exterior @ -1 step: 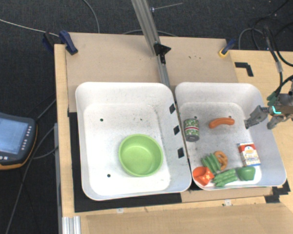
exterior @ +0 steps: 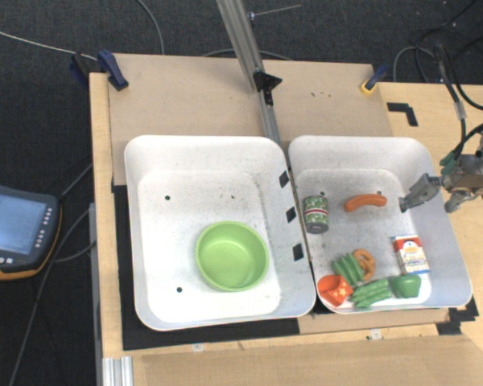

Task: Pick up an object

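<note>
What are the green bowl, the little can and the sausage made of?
The green bowl looks like moulded plastic: one even lime colour with a soft sheen. The can could be metal or plastic under its printed green label; its pale top leaves that open. The sausage seems to be plastic toy food, smooth, evenly orange and slightly glossy.

Seen from above at a slant, a wooden table (exterior: 193,95) carries two shallow white bins side by side. The left bin (exterior: 145,167) holds one green bowl (exterior: 232,255) toward its 5 o'clock corner. The right bin (exterior: 362,155) holds a small can (exterior: 315,214) at 9 o'clock, an orange sausage (exterior: 365,203) near the middle, a small carton (exterior: 410,255) at 4 o'clock, and a cluster of green and red vegetables (exterior: 362,280) at 6 o'clock. The robot's hand (exterior: 435,190) hangs over this bin's 3 o'clock rim, with nothing visibly between its fingers.
</note>
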### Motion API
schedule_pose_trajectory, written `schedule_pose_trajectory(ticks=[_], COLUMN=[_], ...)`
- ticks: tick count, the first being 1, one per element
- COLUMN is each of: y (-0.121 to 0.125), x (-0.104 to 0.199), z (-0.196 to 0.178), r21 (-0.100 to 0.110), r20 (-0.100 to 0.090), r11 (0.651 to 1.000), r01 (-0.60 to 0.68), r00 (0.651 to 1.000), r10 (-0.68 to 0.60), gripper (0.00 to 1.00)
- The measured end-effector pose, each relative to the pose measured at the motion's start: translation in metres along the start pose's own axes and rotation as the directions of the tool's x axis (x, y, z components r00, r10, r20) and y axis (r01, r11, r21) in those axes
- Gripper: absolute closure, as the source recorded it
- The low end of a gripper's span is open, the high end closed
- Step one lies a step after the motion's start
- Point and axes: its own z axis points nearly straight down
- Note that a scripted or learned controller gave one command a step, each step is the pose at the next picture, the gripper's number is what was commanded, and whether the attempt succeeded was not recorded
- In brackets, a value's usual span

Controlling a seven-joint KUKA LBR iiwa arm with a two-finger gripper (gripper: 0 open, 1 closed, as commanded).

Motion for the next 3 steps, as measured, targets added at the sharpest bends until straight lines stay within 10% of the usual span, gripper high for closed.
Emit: schedule_pose_trajectory(ticks=[3], y=[0.017], x=[-0.008], z=[0.155], r21=[0.005], r20=[-0.001], r11=[1.0], r01=[0.0], r00=[1.0], r10=[0.0], gripper=[0.0])
